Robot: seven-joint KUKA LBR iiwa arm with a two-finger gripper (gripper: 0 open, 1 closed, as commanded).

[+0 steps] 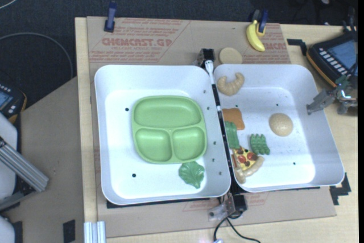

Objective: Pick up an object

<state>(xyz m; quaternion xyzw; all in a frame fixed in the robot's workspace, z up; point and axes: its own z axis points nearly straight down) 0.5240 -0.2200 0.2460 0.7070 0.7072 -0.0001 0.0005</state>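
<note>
Lettuce (191, 173) and pizza slice (247, 160) are lying lowest in frame; croissant (230, 83) and bun (280, 124) are sitting in the right bin (318, 122). Gripper (319, 101) is hovering at the right edge with fingers spread, gripping nothing. Picking is not yet begun.

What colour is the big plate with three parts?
Light green. The divided plate sits in the left bin, clearest in the camera view.
</note>
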